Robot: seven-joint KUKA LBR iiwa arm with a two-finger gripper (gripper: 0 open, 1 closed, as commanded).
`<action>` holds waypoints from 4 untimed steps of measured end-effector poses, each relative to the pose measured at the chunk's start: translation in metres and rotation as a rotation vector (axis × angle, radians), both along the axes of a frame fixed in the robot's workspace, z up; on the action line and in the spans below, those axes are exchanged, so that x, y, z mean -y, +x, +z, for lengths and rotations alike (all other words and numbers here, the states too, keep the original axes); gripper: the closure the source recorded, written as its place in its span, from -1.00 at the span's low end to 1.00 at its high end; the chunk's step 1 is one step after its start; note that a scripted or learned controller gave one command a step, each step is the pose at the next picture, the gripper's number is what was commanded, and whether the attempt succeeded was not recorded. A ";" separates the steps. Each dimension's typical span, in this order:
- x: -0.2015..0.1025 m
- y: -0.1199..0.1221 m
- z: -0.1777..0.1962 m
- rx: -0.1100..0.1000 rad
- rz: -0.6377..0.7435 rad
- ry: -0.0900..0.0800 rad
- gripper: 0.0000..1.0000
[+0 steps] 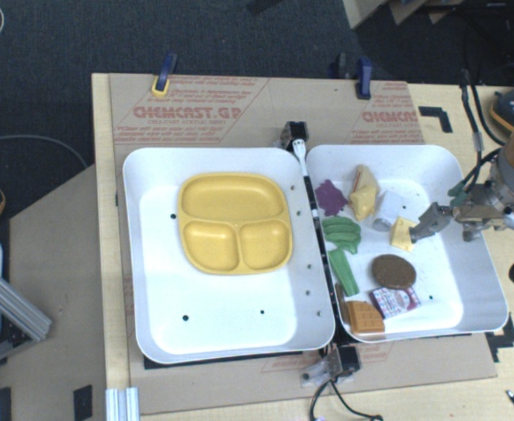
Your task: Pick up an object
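Note:
The right white bin [476, 301] holds several small items: a purple piece [331, 196], a tan lumpy piece [363, 193], a green toy vegetable [341, 239], a small yellow wedge [403, 234], a brown round disc [393, 272], a red-and-white packet [395, 301] and an orange cracker [363, 316]. My gripper [450, 224] hangs over the right part of this bin, just right of the yellow wedge. It is open, and one grey finger [428, 221] slants down toward the wedge. Nothing sits between the fingers.
The left white bin [152, 305] carries a yellow divided plate [235, 222]. The arm [511, 187] comes in over the right bin's right rim. Two clamps [161, 79] [363, 77] hold the cardboard board at the back edge.

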State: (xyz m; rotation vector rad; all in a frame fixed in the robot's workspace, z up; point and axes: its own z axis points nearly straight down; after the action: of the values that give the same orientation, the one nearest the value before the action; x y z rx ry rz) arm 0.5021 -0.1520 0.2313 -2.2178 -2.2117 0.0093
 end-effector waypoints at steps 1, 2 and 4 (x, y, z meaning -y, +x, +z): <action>0.000 0.002 0.005 0.011 0.003 -0.002 -1.00; -0.006 -0.007 -0.046 0.004 0.003 0.000 -1.00; -0.009 -0.015 -0.145 0.004 0.003 0.001 -1.00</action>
State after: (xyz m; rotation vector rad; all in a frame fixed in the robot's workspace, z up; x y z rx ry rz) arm 0.4869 -0.1428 0.0867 -2.2165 -2.2161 0.0048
